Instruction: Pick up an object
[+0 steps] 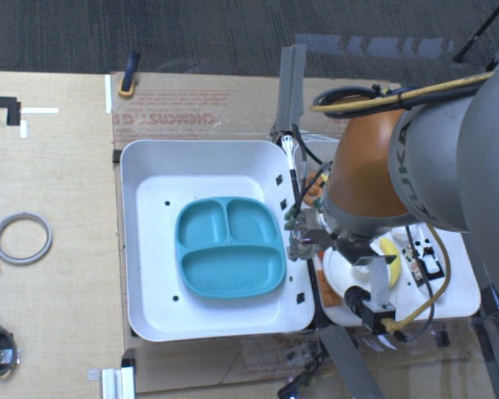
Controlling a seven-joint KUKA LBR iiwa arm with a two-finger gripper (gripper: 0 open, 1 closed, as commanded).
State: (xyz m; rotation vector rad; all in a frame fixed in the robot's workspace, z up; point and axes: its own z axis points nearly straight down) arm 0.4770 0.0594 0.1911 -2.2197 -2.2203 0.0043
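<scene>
In the camera view, the two white bins stand side by side so that the arm (416,165) can reach both from the right. The arm hangs now over the right bin (457,302) and covers most of it. The pincer (303,239) is low at the left end of the arm, just at the wall where the two bins meet. Whether it is released or clenched I cannot tell, because the wrist hides it from above, and nothing is seen held in it. The left bin (141,223) holds a teal divided plate (230,248), lying flat in the middle with its three compartments upward. Its right rim is just beside the pincer, to the left of it. I judge this plate hard to take, since it is wide and shallow. In the right bin, a white round thing (339,283) and a yellow thing (388,251) show a little from under the wrist, to the right of the pincer and nearer. What they are is not clear. Which object the pincer aims at I cannot decide from here.
</scene>
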